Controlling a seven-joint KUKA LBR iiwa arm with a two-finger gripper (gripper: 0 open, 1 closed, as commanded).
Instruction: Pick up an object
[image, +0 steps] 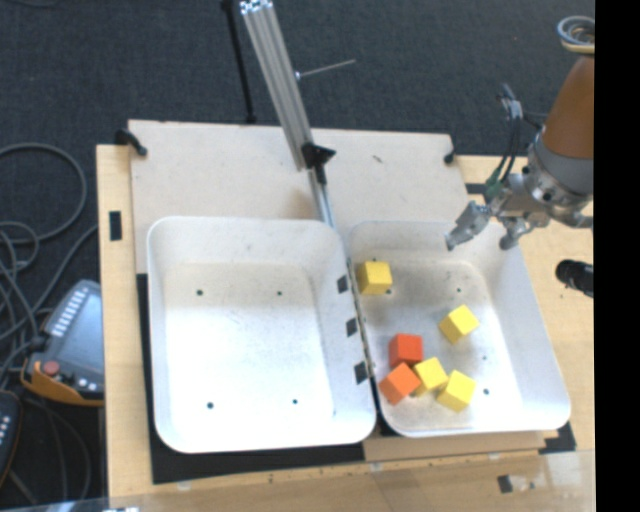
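Camera view: bench (230, 170) carries two white bins side by side. Landmark for all positions below: the divider rim where the two bins meet. The left bin (180, 250) lies on one side of that rim. The right bin (530, 340) lies on the other side and holds six blocks.

Arm (572, 110), grey with an orange band, sits well away from the divider, over the right bin's far outer corner. Hand (490, 230) hangs above that corner with its two fingers spread apart and nothing between them.

Blocks, by position from the divider:
- yellow cube (375, 277), just beside the divider, toward the far end, standing alone.
- red cube (406, 349) and orange cube (400, 382), near the divider at the near end, packed against two more yellow cubes (444, 383).
- lone yellow cube (459, 323), furthest from the divider, apart from the cluster.

Step, as judged: approach, before any descent; no block taken. Next move calls for choosing a target. The lone yellow cube looks easiest, being closest to the hand with free space round it. The hand must travel toward the divider, centre over the cube, line its fingers to two flat faces, then lower.
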